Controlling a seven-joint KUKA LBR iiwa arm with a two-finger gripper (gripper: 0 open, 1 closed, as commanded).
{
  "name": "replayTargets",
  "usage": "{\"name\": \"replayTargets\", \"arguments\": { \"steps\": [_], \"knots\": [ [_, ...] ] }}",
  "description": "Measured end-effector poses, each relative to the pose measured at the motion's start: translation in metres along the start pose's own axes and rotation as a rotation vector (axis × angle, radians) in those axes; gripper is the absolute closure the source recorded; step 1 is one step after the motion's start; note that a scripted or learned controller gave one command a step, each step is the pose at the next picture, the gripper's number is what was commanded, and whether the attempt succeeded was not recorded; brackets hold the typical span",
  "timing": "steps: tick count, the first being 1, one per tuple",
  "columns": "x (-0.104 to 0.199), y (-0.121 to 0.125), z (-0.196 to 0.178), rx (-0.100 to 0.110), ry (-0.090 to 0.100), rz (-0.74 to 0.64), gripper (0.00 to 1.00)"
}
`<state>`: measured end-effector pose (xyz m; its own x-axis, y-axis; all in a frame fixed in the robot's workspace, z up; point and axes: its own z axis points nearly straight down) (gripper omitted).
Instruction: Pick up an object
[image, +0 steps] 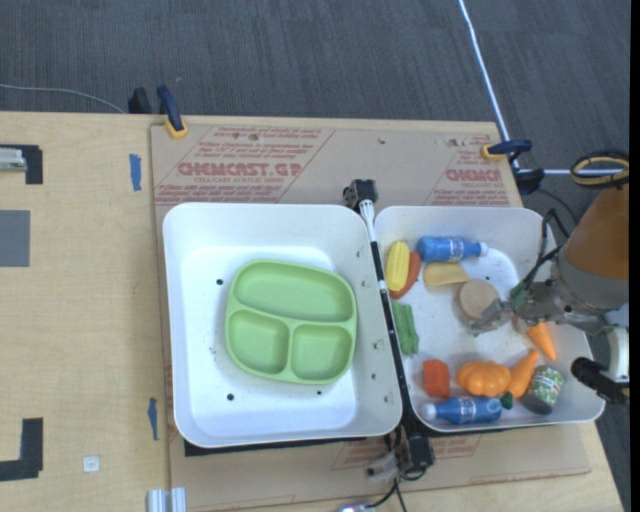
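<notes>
With the gripper (500, 312) low in the right bin (520, 232), its jaws too blurred to tell apart, the nearest object, a tan disc (477, 297), looks light, stiff and smooth, best pinched across its rim.

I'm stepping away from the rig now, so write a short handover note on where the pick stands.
Gripper: low in the right bin, beside the tan round piece; whether it is open or shut is unclear, and nothing is visibly held.
Right bin: blue bottle, yellow corn, green strip, red piece, orange pumpkin, carrot, second blue bottle.
Left bin: green divided plate.
Done: approach only.
Left: grasp an object and lift it.
</notes>
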<state>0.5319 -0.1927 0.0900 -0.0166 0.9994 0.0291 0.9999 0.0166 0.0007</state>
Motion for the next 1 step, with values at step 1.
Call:
{"name": "replayTargets", "arguments": {
  "steps": [1],
  "knots": [
    [-0.0013, -0.0030, -0.0001, 0.002, 0.001, 0.000, 0.00]
  ]
}}
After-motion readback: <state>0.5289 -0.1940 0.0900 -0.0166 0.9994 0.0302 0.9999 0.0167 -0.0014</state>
